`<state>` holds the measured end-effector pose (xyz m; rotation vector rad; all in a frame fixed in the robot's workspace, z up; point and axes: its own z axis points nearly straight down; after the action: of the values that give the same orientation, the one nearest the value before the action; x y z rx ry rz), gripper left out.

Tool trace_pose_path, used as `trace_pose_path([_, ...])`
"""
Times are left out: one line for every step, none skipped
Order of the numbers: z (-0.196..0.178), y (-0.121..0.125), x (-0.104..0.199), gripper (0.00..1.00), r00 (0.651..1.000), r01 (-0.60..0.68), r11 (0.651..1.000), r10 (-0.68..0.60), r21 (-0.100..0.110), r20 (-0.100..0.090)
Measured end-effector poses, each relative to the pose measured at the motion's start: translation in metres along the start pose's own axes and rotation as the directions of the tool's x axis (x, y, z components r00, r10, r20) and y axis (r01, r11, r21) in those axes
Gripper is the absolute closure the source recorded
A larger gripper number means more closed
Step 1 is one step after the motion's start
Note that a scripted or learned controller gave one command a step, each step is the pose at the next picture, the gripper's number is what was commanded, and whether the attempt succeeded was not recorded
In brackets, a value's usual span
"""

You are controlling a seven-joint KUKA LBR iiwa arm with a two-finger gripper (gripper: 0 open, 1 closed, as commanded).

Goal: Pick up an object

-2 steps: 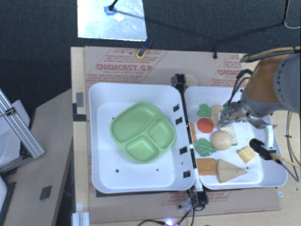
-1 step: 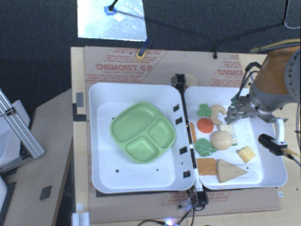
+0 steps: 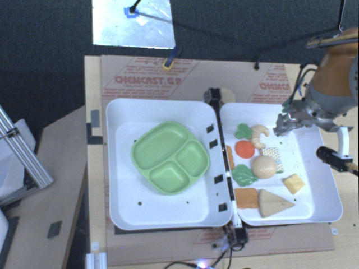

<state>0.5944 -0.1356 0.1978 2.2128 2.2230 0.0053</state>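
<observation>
A tan wedge (image 3: 275,204) and an orange square (image 3: 246,198) are lying at the lower edge of the right bin (image 3: 322,206), near the frame's bottom. Above them a round beige bun (image 3: 264,166), a red disc (image 3: 244,148) and a pale croissant (image 3: 259,134) are sitting. The tool (image 3: 283,125) is hovering at the bin's upper right, just beside the croissant; whether it is wide or narrow I cannot tell. A green divided plate (image 3: 170,157) is resting in the left bin (image 3: 120,206).

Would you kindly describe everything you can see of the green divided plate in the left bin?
The green plate is pale green and looks like smooth plastic, with rounded corners and a raised rim. It has three compartments: one large one toward the far side and two smaller ones nearer the camera. All three hold nothing. It lies flat, turned at an angle, near the middle of the left bin, resting on the bin's floor with nothing else touching it.
</observation>
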Motion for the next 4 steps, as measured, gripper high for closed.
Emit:
trace_pose_path([-0.027,0.001,0.0,1.0,1.0,0.0,1.0,0.0,0.003,-0.001])
trace_pose_path([-0.035,0.006,0.053,1.0,1.0,0.005,1.0,-0.005,0.003,-0.002])
trace_pose_path([-0.041,0.023,0.103,1.0,1.0,0.002,1.0,-0.002,0.002,-0.002])
trace_pose_path([-0.021,0.038,0.142,1.0,1.0,0.003,1.0,-0.003,0.003,-0.001])
